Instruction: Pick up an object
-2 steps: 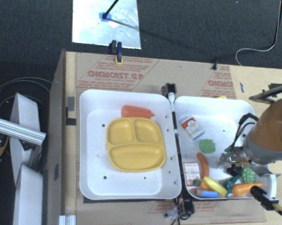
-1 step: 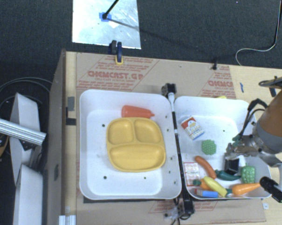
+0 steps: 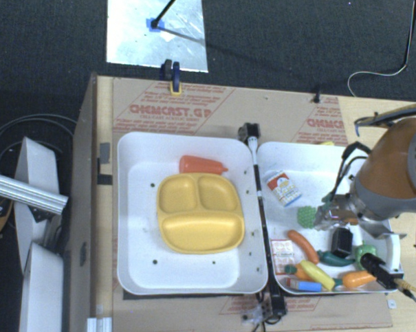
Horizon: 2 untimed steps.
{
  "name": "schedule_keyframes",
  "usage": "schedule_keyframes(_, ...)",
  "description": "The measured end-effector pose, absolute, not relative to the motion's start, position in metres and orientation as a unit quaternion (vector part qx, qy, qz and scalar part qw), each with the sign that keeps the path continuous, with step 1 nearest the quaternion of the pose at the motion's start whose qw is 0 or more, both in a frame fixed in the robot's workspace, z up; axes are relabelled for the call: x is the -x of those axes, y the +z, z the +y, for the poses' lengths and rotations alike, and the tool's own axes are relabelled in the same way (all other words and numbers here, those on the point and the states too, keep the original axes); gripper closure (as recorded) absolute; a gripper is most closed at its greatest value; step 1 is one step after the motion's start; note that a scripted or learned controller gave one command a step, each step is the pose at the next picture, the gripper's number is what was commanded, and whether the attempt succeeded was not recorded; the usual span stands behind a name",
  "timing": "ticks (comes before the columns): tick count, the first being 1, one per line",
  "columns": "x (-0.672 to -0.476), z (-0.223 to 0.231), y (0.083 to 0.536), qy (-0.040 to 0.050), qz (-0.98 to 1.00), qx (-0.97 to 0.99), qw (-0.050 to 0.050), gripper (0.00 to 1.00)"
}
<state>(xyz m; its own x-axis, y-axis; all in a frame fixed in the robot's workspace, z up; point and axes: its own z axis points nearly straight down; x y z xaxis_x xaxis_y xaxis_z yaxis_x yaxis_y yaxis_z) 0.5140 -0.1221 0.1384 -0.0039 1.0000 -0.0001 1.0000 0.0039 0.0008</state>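
On the left of the table (image 3: 197, 103), the left bin (image 3: 138, 262) holds a yellow divided plate (image 3: 199, 213), sitting flat near its middle, with an orange carrot-shaped toy (image 3: 202, 164) lying just behind it, touching or nearly touching the plate's far edge. Nothing there is being reached for.

The right bin (image 3: 312, 156) carries the clutter any pick would come from. A small white and red packet (image 3: 283, 188) lies toward the back, well apart from the rest. A green bumpy toy (image 3: 306, 216) sits near the middle. Along the near edge lie a small printed card (image 3: 282, 253), an orange sausage-like piece (image 3: 303, 245), a yellow banana-like piece (image 3: 316, 274), a blue piece (image 3: 310, 287), a dark green item (image 3: 336, 258) and an orange and green carrot (image 3: 358, 277).

Farthest right, the arm (image 3: 393, 170) bends down into this bin, and the gripper (image 3: 333, 217) sits low just beside the green bumpy toy. From here I cannot tell whether the jaws are open or closed; the wrist hides them, and nothing is plainly caught between them.

As I judge it, the task is at the reaching stage: the arm is down among the objects, but every item seems to be resting in the bin, so the grasp and the lift remain to be done.
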Motion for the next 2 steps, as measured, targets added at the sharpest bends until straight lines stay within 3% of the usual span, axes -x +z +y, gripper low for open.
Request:
schedule_keyframes(1,-0.514,-0.123,0.139,0.0003,0.708,-0.706,0.000,0.00)
schedule_keyframes(2,-0.523,-0.101,0.084,0.0003,0.708,-0.706,0.000,0.00)
